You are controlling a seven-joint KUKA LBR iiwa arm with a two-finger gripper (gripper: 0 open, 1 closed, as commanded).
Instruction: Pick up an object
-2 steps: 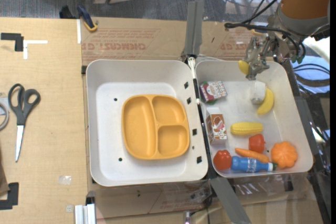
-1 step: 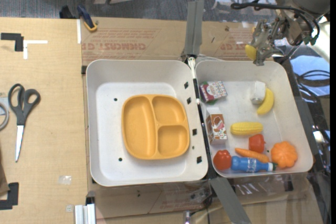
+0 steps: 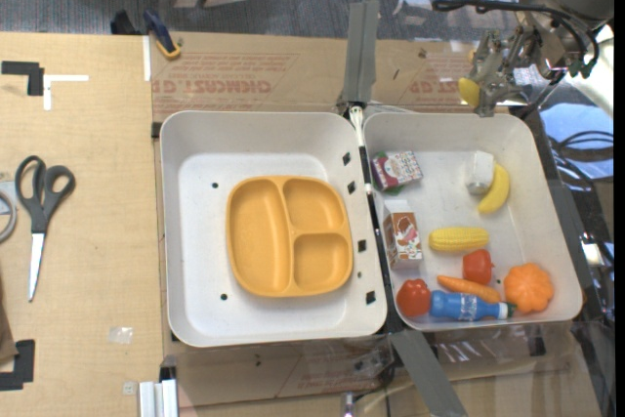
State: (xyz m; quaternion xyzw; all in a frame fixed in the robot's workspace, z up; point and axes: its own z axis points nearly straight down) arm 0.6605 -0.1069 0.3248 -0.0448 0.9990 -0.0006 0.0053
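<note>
Nearest the camera, along the front wall of the right bin (image 3: 547, 210), lie a blue bottle (image 3: 467, 309), a red tomato (image 3: 413, 297), a carrot (image 3: 469, 288) and an orange pumpkin (image 3: 528, 287), packed close together and in places touching; this crowding leaves little clearance for jaws to descend beside any one of them. Further back in the same bin, a corn cob (image 3: 458, 238), a small red pepper (image 3: 477, 266) and a brown snack box (image 3: 402, 237) sit near the centre, while a banana (image 3: 494, 189), a pale lump (image 3: 479, 169) and a red-and-white carton (image 3: 395, 170) lie nearer the back with more open floor around them. The left bin (image 3: 186, 210) carries a yellow divided tray (image 3: 289, 235). Scissors (image 3: 41, 210) rest on the table (image 3: 78, 308) well apart from both bins. The gripper (image 3: 491, 88) hangs above the back rim of the right bin, clear of its contents. A small yellow thing (image 3: 470, 91) shows at the jaws and appears to be held between them, though cables and glare make this uncertain; whether they are closed on it cannot be told. If it is held, the pick is essentially achieved.
</note>
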